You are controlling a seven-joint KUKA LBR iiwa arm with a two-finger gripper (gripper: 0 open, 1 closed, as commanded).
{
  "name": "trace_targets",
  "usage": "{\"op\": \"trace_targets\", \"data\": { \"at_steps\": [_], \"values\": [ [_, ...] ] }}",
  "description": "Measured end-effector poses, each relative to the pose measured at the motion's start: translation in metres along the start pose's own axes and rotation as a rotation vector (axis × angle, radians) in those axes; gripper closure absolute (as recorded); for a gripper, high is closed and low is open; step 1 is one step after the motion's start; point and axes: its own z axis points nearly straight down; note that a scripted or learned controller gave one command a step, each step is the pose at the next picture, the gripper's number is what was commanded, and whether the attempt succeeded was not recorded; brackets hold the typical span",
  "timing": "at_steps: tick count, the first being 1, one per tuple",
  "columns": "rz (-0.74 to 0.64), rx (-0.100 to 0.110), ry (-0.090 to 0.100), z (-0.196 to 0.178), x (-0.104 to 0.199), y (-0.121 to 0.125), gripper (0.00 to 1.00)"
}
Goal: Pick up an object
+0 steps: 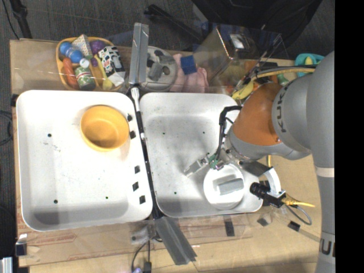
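The pincer (pixel 199 165) hangs low in the right bin (pixel 170 198) (I cannot tell its state), so to grasp well it should cross to the yellow bowl (pixel 104 128), far left of it.

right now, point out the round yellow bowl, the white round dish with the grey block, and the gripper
round yellow bowl (pixel 104 128), camera view, on its inner hollow
white round dish (pixel 211 191), camera view, on its left rim
grey block (pixel 228 185), camera view, on its top face
gripper (pixel 199 165), camera view, between its fingertips

The grey arm (pixel 307 112) is reaching in from the right, its orange-banded wrist (pixel 256 121) bending down, gripper (pixel 211 162) pointing left and low.
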Motion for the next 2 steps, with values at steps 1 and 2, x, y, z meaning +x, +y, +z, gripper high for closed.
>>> {"op": "trace_targets", "data": {
  "at_steps": [1, 2],
  "values": [
    [0.206, -0.001, -0.001, -0.036, 0.007, 0.046, 0.0],
    [0.0, -0.005, -0.002, -0.001, 0.004, -0.006, 0.0]
  ]
}}
